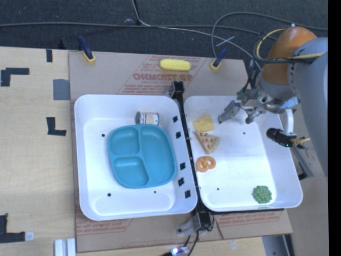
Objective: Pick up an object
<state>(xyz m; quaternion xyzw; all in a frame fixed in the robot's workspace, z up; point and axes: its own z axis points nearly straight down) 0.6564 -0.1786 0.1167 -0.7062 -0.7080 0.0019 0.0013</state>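
Arm enters from 3 o'clock; orange band (282, 55) sits above the wrist, at about 1 o'clock in the view. Gripper (237, 114) hangs over the upper part of the right bin (277, 164). Jaws are spread apart, one finger reaching toward 9 o'clock, the other toward 6 o'clock, with nothing between them.

Right bin contents, all along its 9 o'clock side or lower:
- yellow cheese block (203, 124), near the upper left corner, the item nearest the gripper but apart from it.
- toast-like wedge (208, 142), just below the cheese block, touching or nearly so.
- orange pretzel (205, 164), below the wedge, near the divider between bins.
- green broccoli-like clump (261, 194), well apart from the rest, at the 5 o'clock corner.

Left bin (90, 143) contents:
- blue three-compartment plate (142, 156), roughly centred.
- small tin can (147, 118) lying on its side, just beside the plate's 12 o'clock edge.

On the cardboard sheet (117, 73) beyond the bins at 12 o'clock: a yellow banana-shaped object (175, 64). Two blue-and-yellow clamps (86, 49) hold the cardboard's far edge to the desk (32, 159).
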